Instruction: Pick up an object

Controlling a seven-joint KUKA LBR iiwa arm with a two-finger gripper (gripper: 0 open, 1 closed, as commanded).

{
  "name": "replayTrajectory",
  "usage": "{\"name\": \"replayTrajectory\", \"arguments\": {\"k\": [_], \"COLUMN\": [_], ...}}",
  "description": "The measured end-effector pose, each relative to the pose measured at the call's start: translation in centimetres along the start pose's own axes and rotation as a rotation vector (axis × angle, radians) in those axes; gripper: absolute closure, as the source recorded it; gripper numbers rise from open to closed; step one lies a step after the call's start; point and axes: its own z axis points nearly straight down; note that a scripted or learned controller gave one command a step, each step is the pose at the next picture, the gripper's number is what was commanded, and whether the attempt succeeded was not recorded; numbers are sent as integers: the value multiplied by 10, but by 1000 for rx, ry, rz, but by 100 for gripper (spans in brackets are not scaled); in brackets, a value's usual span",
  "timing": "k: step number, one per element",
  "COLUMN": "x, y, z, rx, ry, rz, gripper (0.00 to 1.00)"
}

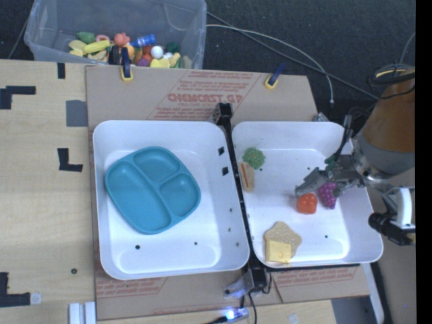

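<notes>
In the right bin (351, 248), toward its right side, a red toy tomato (307, 203) and a purple bunch of toy grapes (328, 194) lie just beside each other on the white floor, the tomato to the left and slightly lower in the view. The gripper (316, 181) sits directly over them at the end of the grey arm (385, 140) that comes in from the right; its dark fingers (309, 181) point down and left, one ending just above the tomato, the other lost against the grapes, and it cannot be told whether they are spread or closed, nor whether either toy sits between them. Farther left in the same bin, a green toy broccoli (254, 158) lies near the upper left corner, with a toy hot dog (247, 176) just below it along the left wall. Near the front wall a tan slice of toy bread (283, 234) touches a yellow wedge of toy cheese (278, 251). The left bin (115, 248) holds a blue divided plate (153, 188) with three compartments, set at a slant. Both bins rest on a sheet of brown cardboard (202, 93) held by yellow clamps (126, 71). Beyond it stands a clear plastic tub (182, 19) of mixed colourful toys.
</notes>
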Motion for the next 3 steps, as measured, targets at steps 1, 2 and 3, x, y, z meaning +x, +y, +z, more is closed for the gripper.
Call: {"name": "replayTrajectory", "arguments": {"k": [1,2,3], "x": [-16,-16,10], "y": [114,110,162], "z": [-217,-216,-172], "rx": [-24,-3,-1], "ry": [-8,-4,-1], "rz": [-4,-1,-3], "gripper": [0,100,100]}}
